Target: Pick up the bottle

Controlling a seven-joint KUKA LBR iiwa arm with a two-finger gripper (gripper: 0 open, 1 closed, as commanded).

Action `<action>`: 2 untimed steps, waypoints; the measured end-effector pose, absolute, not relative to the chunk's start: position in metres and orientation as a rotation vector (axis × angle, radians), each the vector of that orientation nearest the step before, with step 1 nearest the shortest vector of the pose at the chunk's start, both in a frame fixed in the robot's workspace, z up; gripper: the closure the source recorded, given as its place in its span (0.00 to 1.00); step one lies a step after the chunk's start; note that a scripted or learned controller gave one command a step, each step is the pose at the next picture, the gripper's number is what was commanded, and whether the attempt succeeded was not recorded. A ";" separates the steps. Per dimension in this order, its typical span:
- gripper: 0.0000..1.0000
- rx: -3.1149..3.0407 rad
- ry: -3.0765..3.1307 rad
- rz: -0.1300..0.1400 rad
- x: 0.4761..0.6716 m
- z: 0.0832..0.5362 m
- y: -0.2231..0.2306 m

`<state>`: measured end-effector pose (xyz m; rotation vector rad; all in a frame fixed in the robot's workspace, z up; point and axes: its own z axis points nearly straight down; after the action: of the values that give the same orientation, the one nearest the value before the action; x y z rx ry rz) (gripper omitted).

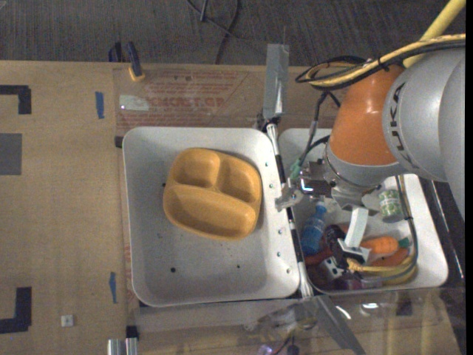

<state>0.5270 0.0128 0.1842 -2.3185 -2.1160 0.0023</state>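
Camera view, for your record. Left bin [148, 272]: one yellow divided tray [213, 191], lying upside-down in the upper middle of the bin. Right bin [436, 265]: the arm [399, 117] reaches over it from your right, its orange band above the wrist. Gripper [351, 244]: low in the bin among the clutter; you cannot tell its state here. Blue bottle [315, 230]: lying near the bin's left wall, just left of the gripper, not visibly held. Also in the right bin: an orange carrot toy [384, 246], a yellow banana [388, 272] along the near edge, and a small pale green-labelled container [390, 204] towards the right wall.
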 end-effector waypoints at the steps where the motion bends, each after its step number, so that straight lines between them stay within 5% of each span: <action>1: 0.00 -2.521 -1.875 0.001 0.579 0.184 -0.069; 2: 0.00 -2.521 -1.875 0.001 0.579 0.184 -0.069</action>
<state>0.5787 -0.0691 0.1845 -2.5212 -1.8752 0.0010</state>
